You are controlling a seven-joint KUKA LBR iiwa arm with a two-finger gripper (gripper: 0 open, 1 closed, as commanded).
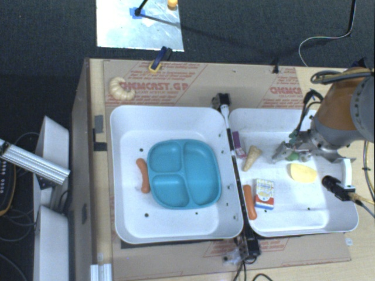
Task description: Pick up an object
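In the camera view we see the counter [176, 86] carrying two shallow white bins side by side. The left bin [126, 127] holds a blue divided plate [183, 173] near its middle, with an orange sausage-shaped piece [143, 175] lying just beside the plate's left edge. The right bin [263, 122] has several small things: a purple piece [237, 142] against its left wall, a tan cone [252, 157] near that, a small box with red, white and blue print [265, 194] lower down, a second orange sausage-shaped piece [250, 201] just left of the box along the left wall, and a yellow piece [303, 172] toward the right side. The arm [345, 110], grey with its orange band, comes in from the right over the right bin, and the pincer [285, 151] sits low over the bin floor between the cone and the yellow piece, near both; we see nothing between its fingers, and we cannot tell how wide they stand. On the counter behind the left bin we note a pale ridged lump [121, 87] and a blue and yellow clip [159, 59].
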